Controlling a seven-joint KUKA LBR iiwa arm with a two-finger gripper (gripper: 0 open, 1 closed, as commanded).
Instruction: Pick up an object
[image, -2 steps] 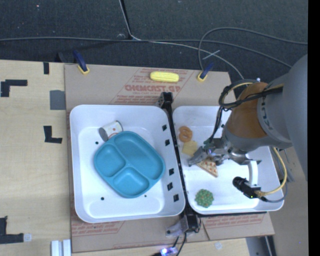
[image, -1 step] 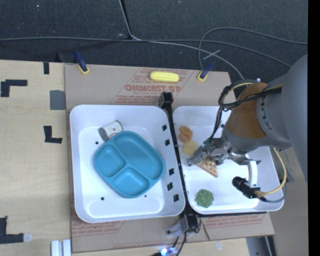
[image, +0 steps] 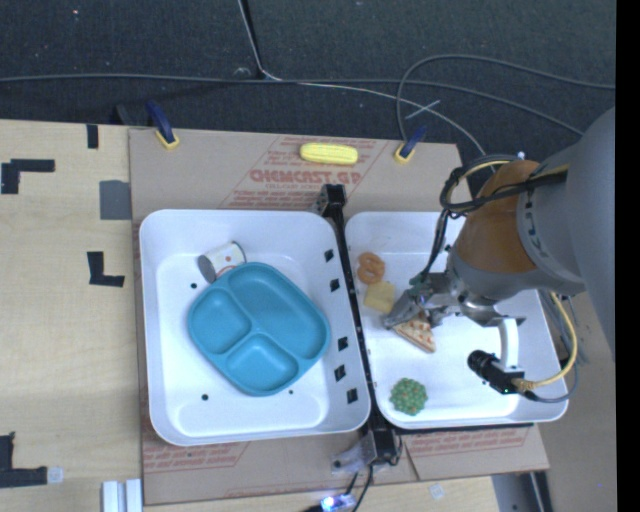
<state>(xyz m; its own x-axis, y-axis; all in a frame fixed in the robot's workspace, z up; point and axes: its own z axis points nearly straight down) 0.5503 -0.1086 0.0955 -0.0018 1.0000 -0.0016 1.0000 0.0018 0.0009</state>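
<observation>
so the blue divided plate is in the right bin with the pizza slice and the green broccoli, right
Not quite. The camera view shows the blue divided plate in the left bin, beside a small cup. The pizza slice and the green broccoli are in the right bin, as you said.

I see two bins side by side on the bench. In the left bin (image: 160, 300), a divided tray (image: 258, 327) sits at centre, with a cup (image: 220, 262) lying just beside its far-left corner. In the right bin (image: 450, 412), a pretzel (image: 371, 267) lies by the left wall, a block (image: 380, 296) just before it, a pizza slice (image: 418, 333) right of the block, and a broccoli floret (image: 408, 396) near the front edge. A banana (image: 328, 153) lies on the bench behind the bins.
</observation>
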